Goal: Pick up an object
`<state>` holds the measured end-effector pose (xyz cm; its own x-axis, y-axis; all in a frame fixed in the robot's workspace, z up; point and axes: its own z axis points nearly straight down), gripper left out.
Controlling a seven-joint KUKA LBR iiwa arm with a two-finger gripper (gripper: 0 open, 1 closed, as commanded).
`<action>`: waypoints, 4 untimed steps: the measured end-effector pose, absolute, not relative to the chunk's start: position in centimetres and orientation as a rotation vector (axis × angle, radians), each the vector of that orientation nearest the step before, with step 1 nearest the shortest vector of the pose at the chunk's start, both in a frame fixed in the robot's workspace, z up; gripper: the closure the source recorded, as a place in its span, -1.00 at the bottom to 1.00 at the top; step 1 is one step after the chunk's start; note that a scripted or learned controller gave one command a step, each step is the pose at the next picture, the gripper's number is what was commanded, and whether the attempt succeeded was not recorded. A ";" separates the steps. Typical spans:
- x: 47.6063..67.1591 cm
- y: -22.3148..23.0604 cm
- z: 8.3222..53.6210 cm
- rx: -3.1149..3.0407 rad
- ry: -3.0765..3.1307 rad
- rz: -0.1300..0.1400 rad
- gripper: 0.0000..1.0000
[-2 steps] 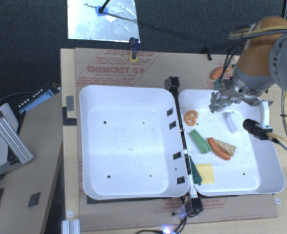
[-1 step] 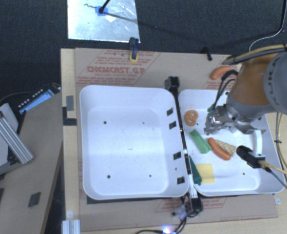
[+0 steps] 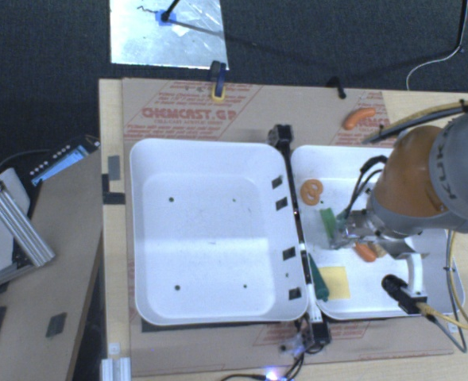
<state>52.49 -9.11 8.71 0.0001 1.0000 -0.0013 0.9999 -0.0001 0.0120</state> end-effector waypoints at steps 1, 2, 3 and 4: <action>54.1 -9.8 8.9 2.214 2.219 0.010 1.00; 57.5 -10.2 8.9 2.211 2.220 0.010 1.00; 52.0 -10.3 8.9 2.211 2.212 0.014 1.00; 53.6 -8.5 8.9 2.208 2.215 0.009 1.00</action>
